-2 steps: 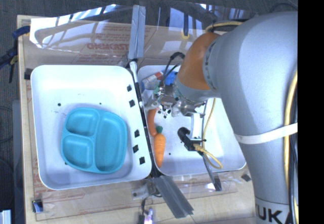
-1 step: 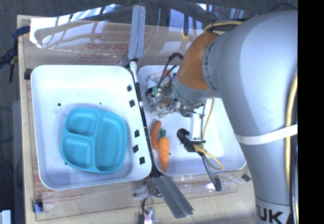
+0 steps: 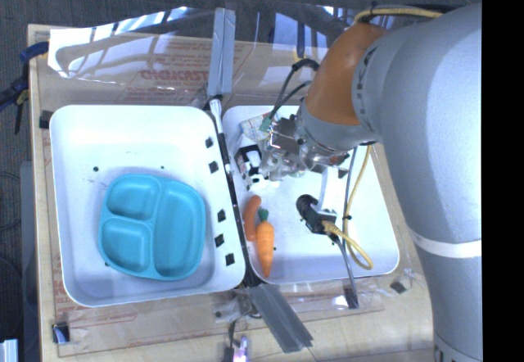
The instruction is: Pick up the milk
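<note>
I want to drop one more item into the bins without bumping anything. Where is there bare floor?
Left bin: bare floor along its top and left walls, around the blue divided plate. Right bin: crowded, with the gripper at its top-left and carrots by the divider; a small patch lies right of the carrots.

Plate (image 3: 152, 226) left bin, carrot (image 3: 264, 243) right.

A bulky grey arm (image 3: 426, 131) with an orange band (image 3: 344, 74) and black and yellow cables (image 3: 354, 246).
</note>
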